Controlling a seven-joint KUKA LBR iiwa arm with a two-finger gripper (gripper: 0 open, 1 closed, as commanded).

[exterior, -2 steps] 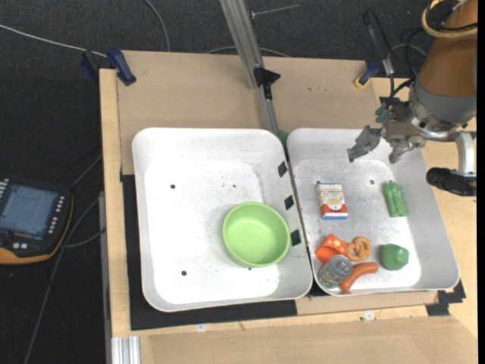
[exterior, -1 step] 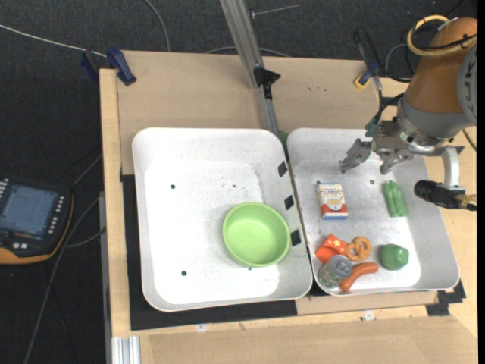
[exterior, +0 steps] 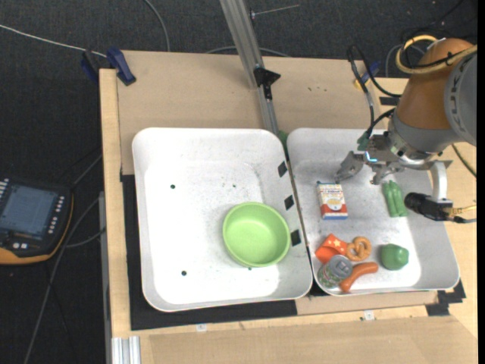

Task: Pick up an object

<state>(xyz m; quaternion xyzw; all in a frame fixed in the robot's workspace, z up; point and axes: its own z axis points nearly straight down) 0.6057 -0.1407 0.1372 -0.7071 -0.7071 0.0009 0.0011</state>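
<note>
**Gripper Spread Over the Right Bin, Nothing Grasped**

The bench [exterior: 197,89] carried two white bins. The left bin [exterior: 189,165] lay well away from the gripper, on the far side from the arm, and held a green bowl [exterior: 256,234]. The right bin [exterior: 318,150] sat directly beneath the gripper and held all the small items.

The arm [exterior: 432,89] reached in over the far part of the right bin. The gripper [exterior: 367,169] was spread wide, with one finger [exterior: 348,165] toward the bin divider and the other toward the arm side. No item was visible between them.

Candidate objects, all nearer the camera than the gripper:

1. A small carton [exterior: 332,201] lay just below the gripper, the closest item.
2. A green cylindrical item [exterior: 393,199] lay beside the arm-side finger.
3. A green rounded item [exterior: 393,257] lay further off.
4. An orange piece [exterior: 332,245], a pretzel [exterior: 360,246], a sausage-shaped item [exterior: 356,276] and a round tin [exterior: 336,267] formed a tight cluster, furthest from the gripper.

Likely risks: the gripper appeared offset from both nearby items, so a straight descent could close on bare bin floor. The flat carton could slide or tip under the fingers. A grasp in the cluster could catch two items or push them apart.
</note>
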